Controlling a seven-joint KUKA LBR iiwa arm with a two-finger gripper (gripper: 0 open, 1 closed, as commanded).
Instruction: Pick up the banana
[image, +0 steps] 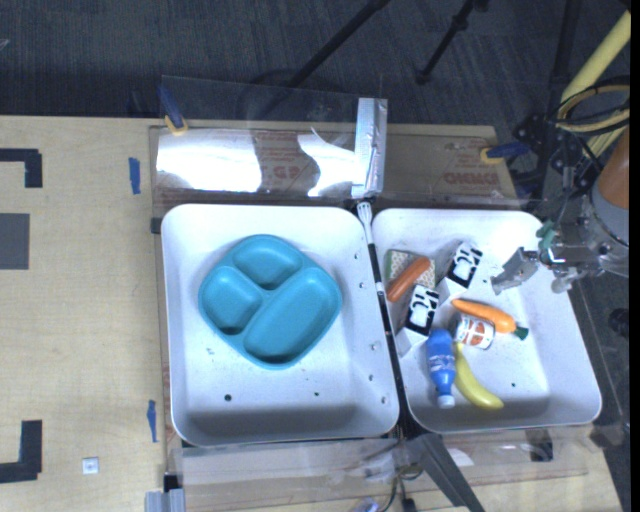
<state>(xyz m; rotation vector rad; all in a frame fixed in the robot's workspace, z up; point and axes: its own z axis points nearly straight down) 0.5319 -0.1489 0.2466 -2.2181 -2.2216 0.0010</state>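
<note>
From above, at a slant, two shallow white bins of smooth, glossy plastic with rounded corners sit side by side on a pale wood-grain surface. The left bin holds a blue tray, rounded and matte, moulded into three compartments. The right bin carries a cluster of small things: the banana, a short, smooth yellow curve, lies near the front, its upper end by a small can and its left side touching a blue bottle with a white cap at its front end. Behind them lies a carrot — orange, tapered, with a green tip at its right — and further left an orange sausage shape on a greenish slab, plus two black-and-white printed blocks whose markings are too small to read. The gripper hangs over the right bin's back right part, grey metal, with its fingers spread apart and nothing between them. The banana lies well in front of them and a little to the left, with the carrot and can in between. The arm is cut off at the right edge, its orange band barely showing. Behind the bins, a clear sheet glares white, blurring what lies under it.
</note>
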